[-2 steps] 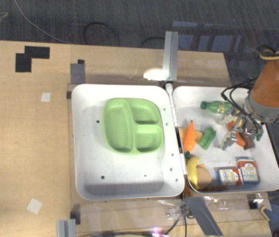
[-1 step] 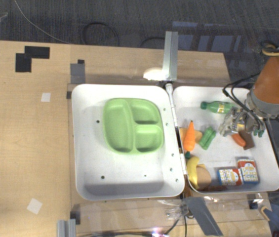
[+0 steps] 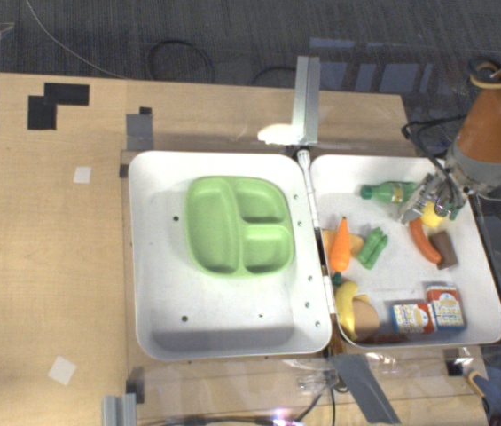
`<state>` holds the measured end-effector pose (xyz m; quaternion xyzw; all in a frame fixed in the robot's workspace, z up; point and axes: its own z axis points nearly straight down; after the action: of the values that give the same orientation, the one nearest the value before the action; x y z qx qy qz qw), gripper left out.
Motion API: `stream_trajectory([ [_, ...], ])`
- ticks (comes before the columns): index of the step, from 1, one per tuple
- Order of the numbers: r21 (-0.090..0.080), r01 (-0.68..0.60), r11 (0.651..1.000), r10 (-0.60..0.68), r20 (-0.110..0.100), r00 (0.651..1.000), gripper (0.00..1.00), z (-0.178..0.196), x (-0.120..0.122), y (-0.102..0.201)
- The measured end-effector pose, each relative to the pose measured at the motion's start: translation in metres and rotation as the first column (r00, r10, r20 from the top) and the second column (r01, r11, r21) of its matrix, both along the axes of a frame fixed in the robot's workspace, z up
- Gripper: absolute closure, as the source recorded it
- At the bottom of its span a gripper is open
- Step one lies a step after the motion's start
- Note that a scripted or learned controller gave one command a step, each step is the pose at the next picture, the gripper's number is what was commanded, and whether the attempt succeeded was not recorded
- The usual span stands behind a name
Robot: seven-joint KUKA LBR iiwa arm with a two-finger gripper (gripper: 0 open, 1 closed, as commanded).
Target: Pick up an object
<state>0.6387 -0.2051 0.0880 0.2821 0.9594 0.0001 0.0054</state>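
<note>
We take this for a robotics lab: a pale wooden bench (image 3: 46,264) fitted with metal brackets (image 3: 307,96), black marker patches (image 3: 55,103) at upper left, loose cables (image 3: 179,56) over grey carpet (image 3: 232,16) along the top.

Claw (image 3: 434,204) hovers in right bin (image 3: 489,273) beside green bottle (image 3: 387,191).

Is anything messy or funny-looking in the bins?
A little. The toy food in the right bin lies jumbled: the green bottle is on its side and the carrot leans against the bin's left wall. The green tray sits neatly.
</note>
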Motion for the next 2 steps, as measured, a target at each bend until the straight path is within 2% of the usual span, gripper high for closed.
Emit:
stream_trajectory([
  [1, 0.004, 0.250, 0.968, -0.250, 0.008, 0.968, 1.00, 0.1321, 0.0097, 0.0459],
  [2, 0.003, 0.252, 0.968, -0.252, 0.000, 0.968, 0.00, 0.1282, 0.0077, 0.0447],
])
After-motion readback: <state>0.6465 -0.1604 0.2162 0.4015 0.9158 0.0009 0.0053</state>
